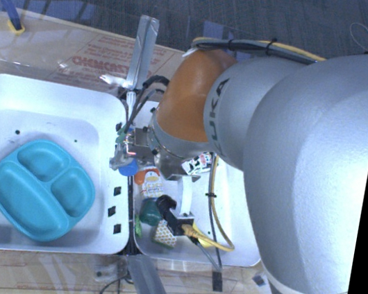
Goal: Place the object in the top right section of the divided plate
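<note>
A teal divided plate (41, 188) with three sections lies in the left bin (9, 98), near its front left. My gripper (126, 157) hangs over the wall between the two bins, at the right bin's left edge. A small blue patch shows just under it, and I cannot make out whether it is a held thing. Right below the gripper, in the right bin, lies a small orange-and-white object (150, 182). A dark green object (151, 211) and a tan patterned piece (165, 235) lie closer to the front.
The grey arm with its orange band (193, 95) covers most of the right bin (239, 254). A white card with dark marks (200, 161) peeks out beneath the wrist. A grey upright post (143, 51) stands behind the bins.
</note>
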Robot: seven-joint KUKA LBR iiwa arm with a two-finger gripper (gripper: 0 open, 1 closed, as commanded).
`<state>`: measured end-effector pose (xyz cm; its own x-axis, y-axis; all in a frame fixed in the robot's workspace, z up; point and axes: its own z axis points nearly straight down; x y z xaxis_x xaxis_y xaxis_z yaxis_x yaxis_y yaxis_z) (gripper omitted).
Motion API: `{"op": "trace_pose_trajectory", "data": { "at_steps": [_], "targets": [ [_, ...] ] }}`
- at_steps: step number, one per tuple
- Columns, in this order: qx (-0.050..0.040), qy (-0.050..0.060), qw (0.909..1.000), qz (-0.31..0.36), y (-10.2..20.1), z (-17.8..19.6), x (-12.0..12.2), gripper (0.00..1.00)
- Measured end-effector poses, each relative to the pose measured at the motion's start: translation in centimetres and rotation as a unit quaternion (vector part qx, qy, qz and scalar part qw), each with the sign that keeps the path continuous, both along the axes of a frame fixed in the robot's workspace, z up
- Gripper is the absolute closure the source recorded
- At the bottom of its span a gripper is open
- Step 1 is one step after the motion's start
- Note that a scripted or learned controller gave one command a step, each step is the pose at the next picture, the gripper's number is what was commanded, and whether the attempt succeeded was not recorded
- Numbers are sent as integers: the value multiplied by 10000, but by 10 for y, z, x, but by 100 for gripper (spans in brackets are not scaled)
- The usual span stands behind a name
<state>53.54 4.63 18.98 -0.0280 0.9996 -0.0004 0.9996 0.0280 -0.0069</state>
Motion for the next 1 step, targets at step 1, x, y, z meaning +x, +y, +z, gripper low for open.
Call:
{"op": "trace_pose_trajectory", "data": {
  "at_steps": [1],
  "targets": [
    [3,-22,9973,730,-36,39,29,100]
  ]
}}
